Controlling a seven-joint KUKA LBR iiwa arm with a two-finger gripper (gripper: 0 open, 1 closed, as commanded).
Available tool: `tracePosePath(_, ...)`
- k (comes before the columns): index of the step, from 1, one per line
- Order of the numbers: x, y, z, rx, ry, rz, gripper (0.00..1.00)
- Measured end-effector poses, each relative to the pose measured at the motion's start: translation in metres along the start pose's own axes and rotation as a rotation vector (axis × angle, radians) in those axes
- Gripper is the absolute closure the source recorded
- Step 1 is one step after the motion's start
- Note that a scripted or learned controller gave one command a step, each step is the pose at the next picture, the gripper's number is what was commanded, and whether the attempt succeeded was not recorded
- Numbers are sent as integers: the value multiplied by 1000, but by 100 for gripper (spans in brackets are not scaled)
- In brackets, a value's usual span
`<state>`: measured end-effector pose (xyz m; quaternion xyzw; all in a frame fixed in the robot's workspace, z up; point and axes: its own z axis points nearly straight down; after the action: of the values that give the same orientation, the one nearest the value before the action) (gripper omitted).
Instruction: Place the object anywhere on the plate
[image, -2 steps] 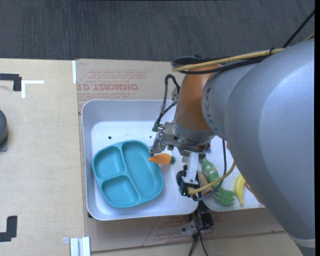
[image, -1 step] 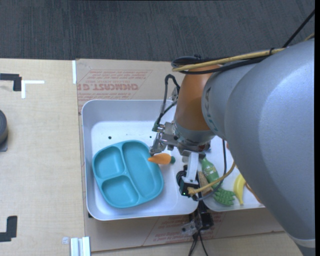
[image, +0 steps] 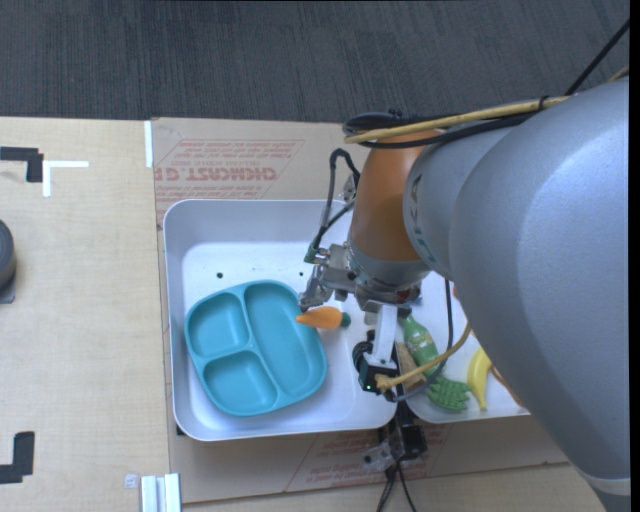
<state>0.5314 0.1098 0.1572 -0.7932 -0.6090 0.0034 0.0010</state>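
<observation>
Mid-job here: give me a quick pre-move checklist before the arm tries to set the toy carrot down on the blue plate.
1. Blue divided plate lies flat in the left bin: ok.
2. Toy carrot sits at the plate's right rim, just under the gripper: ok.
3. Carrot actually held between the fingers: cannot tell.
4. Carrot fully over a plate compartment: not ok, it overhangs the rim.
5. Plate compartments free to receive it: ok.
6. Green bottle and banana lie apart from the plate: ok.

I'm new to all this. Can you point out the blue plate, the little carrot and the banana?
blue plate (image: 240, 385): camera view, lower compartment.
carrot (image: 322, 319): camera view, orange body.
banana (image: 479, 378): camera view, yellow middle.
</observation>
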Motion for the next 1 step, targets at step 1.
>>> tracePosePath(1, 0, 0, 0, 0, 0, 0, 0)
